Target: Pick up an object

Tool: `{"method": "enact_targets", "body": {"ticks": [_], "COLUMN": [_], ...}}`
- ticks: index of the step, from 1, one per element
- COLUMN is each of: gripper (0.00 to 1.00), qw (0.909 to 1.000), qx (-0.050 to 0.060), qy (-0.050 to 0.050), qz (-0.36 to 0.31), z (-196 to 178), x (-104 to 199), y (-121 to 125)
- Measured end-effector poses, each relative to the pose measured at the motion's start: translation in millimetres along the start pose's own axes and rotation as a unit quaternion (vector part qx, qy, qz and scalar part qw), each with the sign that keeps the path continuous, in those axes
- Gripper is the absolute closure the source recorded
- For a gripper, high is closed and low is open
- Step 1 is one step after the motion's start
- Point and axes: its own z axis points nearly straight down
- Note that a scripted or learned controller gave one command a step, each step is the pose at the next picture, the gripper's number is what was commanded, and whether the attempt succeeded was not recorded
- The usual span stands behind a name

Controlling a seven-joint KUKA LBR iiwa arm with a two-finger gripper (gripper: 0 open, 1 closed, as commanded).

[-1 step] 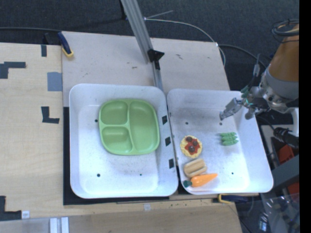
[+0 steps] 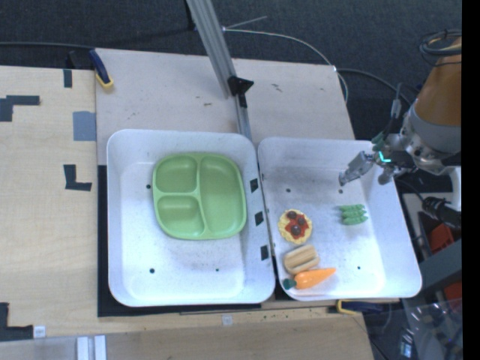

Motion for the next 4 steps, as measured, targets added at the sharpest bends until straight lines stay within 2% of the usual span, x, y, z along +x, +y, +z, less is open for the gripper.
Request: {"method": "enact_targets", "body": {"ticks": [2, 3, 4], "gripper": [0.00, 0.00, 1.00], "qw": [1.0000, 1.0000, 1.0000], "qx": [0.004, -0.006, -0.005], "qy": [0.000, -0.004, -0.003], "qz": [0.001, 0.001, 0.000], "z": [120, 145, 134], "x": [15, 13, 14], "y": [-6, -3, -3]}}
